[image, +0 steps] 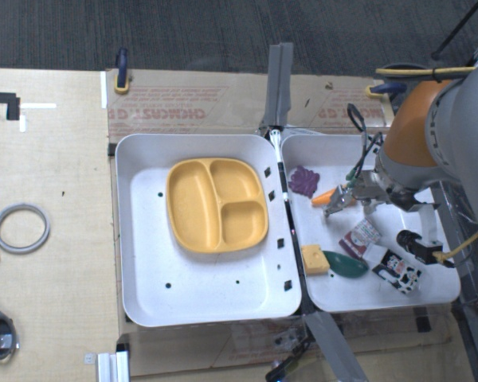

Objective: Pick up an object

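Low over the right bin (pixel 430 293), the hand (pixel 340 200) hangs with its tip just beside the orange carrot (pixel 324 197) near that bin's left wall, and I cannot tell whether it is clenched or released. Nothing looks lifted yet, so I judge the approach made and the grasp and raise left to do; the carrot lies flat, its long axis running roughly left to right across the bin. Around it rest a purple piece (pixel 304 181), a yellow block (pixel 315 259), a green spoon (pixel 347 265) and small packets (pixel 362 234), while the left bin (pixel 135 213) carries a yellow divided plate (pixel 217 204).
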### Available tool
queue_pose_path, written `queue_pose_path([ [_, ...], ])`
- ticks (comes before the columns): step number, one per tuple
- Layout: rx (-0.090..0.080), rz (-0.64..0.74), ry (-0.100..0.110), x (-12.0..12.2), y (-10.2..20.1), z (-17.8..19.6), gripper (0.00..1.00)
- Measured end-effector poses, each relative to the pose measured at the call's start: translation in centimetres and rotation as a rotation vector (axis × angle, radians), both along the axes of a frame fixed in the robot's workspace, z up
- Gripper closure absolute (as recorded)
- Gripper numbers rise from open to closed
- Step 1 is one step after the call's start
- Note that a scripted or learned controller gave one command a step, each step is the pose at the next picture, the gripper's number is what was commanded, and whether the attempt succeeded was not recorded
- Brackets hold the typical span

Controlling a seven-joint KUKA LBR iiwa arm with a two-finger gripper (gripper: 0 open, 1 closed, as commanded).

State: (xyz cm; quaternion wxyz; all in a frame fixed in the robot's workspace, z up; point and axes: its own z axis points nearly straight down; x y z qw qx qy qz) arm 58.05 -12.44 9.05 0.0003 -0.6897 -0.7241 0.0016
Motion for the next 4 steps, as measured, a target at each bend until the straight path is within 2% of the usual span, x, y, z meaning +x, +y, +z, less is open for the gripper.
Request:
queue_pose_path([
  [1,-0.001,-0.267,-0.001,6.0,-0.2,0.1,0.0],
  [2,-0.007,-0.702,0.038,6.9,1.0,-0.6,0.0],
  [3,-0.01,-0.905,0.024,6.9,2.9,0.5,0.0],
  [4,-0.003,-0.94,0.0,6.0,-2.7,9.5,0.0],
])
